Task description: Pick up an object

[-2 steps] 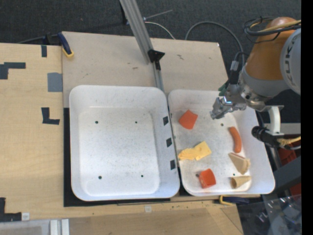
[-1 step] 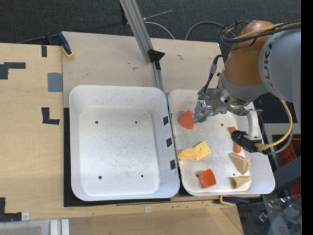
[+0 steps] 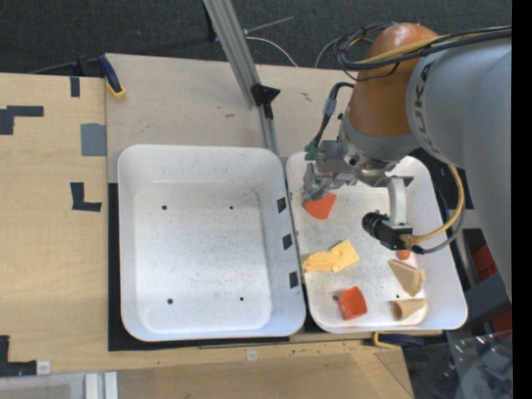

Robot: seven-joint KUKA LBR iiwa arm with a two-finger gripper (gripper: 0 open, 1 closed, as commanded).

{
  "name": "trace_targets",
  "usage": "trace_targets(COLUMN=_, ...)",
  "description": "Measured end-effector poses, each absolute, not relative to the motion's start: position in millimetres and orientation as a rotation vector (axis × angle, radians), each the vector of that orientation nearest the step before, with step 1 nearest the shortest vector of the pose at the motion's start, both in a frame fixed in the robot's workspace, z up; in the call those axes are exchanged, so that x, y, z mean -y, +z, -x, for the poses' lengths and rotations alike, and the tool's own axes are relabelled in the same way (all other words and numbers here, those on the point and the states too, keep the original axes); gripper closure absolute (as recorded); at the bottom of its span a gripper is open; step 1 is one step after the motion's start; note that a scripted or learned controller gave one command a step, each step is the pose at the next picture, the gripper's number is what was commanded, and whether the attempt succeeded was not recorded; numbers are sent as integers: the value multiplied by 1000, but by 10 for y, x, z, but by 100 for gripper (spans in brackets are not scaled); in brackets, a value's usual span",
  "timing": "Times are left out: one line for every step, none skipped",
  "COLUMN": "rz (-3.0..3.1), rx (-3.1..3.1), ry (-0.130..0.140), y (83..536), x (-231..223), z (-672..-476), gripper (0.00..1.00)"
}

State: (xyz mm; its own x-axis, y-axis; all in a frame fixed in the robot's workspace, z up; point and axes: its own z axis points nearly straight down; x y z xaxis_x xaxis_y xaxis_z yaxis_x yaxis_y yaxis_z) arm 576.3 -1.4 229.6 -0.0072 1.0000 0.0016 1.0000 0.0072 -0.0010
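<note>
While the gripper (image 3: 318,191) sits low in the right bin (image 3: 440,302) right over an orange block (image 3: 320,207), I cannot tell its opening or any hold (lift seemingly remains)

We've got loads of open floor in the left bin (image 3: 199,248); the right bin (image 3: 440,306) is crowded, arm (image 3: 391,98) looming over its top half.
</note>
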Motion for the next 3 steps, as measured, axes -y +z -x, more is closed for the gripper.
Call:
trace_targets(rz=2210, rx=2230, ry=-1, y=2361, x=-601, z=-5784, gripper=100)
trace_targets(rz=2213, rx=2227, ry=1, y=2348, x=-991, z=-5802, gripper=100)
trace_targets(rz=2217, rx=2224, ry=4, y=2349, x=-967, z=-5802, gripper=0)
